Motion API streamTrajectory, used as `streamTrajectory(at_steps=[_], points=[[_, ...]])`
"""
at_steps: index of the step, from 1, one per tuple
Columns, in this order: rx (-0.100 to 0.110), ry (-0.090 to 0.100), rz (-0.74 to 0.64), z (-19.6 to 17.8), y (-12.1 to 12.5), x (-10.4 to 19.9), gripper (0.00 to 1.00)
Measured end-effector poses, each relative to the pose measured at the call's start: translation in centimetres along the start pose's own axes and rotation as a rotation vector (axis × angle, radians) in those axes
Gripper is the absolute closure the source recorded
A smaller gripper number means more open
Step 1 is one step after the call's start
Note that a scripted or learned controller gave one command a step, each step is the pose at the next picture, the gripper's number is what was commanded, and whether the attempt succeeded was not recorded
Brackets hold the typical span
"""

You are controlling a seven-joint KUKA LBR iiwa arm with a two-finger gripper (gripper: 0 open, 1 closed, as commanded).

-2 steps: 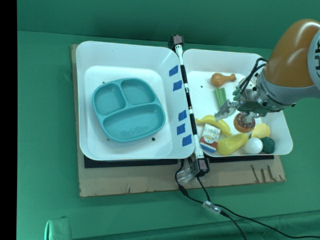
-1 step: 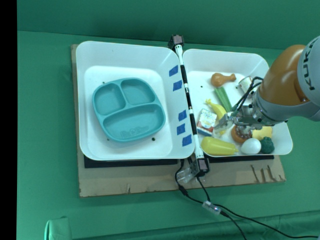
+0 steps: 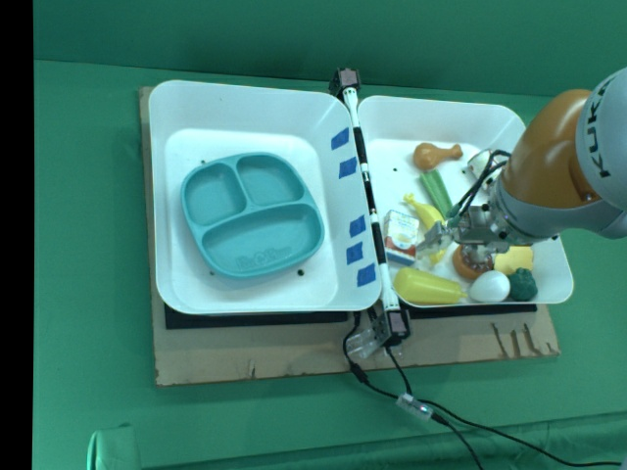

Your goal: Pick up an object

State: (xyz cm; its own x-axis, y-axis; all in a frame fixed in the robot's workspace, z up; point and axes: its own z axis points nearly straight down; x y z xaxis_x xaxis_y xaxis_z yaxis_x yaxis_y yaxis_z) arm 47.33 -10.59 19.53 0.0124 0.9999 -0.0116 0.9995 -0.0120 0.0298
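Note:
The right bin (image 3: 529, 130) holds several toy foods. A brown drumstick (image 3: 436, 153) and a green stick (image 3: 437, 192) lie near its middle, with a yellow banana (image 3: 421, 209) and a small white carton (image 3: 400, 235) to their left. Along the near wall lie a yellow oblong piece (image 3: 428, 286), a white egg (image 3: 490, 286), a dark green broccoli (image 3: 523, 284) and a yellow cheese wedge (image 3: 514, 258). My gripper (image 3: 453, 238) hangs low over the bin's middle, just right of the carton and over an orange-red piece (image 3: 470, 264). I see nothing held in it.
The left bin (image 3: 186, 116) holds a teal divided plate (image 3: 253, 213). A black-and-white bar with blue tape tabs (image 3: 364, 179) runs between the bins. Cables (image 3: 421, 409) trail over the green cloth in front. My arm (image 3: 554, 179) covers the right bin's right side.

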Motion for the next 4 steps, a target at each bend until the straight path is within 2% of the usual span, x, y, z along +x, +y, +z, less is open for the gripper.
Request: streamTrajectory(at_steps=[2, 3, 4], points=[[-0.001, -0.004, 0.000, -0.1, 0.0, 0.5, 0.00], [0.001, 0.003, -0.006, -0.2, 0.0, 0.0, 0.00], [0.020, 0.007, -0.006, -1.2, -0.4, 0.7, 0.00]])
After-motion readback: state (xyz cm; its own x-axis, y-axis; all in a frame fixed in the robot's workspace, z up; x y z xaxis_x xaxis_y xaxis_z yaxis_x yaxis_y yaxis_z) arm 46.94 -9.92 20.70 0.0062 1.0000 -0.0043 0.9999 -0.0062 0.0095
